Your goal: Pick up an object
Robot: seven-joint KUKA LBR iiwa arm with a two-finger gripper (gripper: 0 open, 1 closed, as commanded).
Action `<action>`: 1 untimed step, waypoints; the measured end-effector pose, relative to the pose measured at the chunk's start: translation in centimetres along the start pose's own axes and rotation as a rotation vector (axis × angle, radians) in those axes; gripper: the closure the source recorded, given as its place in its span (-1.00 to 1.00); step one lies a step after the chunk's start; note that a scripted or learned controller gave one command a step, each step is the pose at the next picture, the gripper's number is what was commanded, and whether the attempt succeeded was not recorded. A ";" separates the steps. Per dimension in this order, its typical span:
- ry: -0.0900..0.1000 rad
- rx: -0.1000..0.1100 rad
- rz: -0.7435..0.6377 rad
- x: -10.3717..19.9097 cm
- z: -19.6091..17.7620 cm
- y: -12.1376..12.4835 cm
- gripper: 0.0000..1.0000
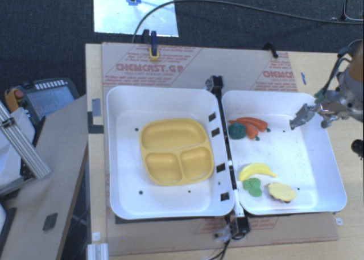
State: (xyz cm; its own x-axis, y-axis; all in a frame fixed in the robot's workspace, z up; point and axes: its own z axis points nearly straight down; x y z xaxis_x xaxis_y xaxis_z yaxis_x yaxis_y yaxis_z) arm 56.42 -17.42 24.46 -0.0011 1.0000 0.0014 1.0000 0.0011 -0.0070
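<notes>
The right bin (307, 156) holds several toy foods. An orange carrot (250, 122) lies by a dark green piece (237, 131) near the bin's far left corner. A yellow banana (257, 170), a green leafy piece (252, 186) and a round tan-and-brown piece (281, 192) sit near its front. My gripper (313, 119) hangs over the far right part of this bin, open, with nothing between its fingers. It stands well to the right of the carrot.
The left bin (122, 139) holds a yellow divided plate (173, 151). A black clip divider (223, 139) joins the two bins. Cardboard (187, 65) lies under them, with a cable crossing behind. A pendant (48, 102) rests on the side table at left.
</notes>
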 end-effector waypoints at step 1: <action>-0.002 -0.008 -0.002 0.0 -0.4 0.2 -1.00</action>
State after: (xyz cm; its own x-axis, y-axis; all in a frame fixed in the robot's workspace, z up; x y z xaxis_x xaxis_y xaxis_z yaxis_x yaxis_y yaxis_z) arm 56.61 -17.40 24.86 -0.0031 1.0000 -0.0005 1.0000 0.0031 0.0011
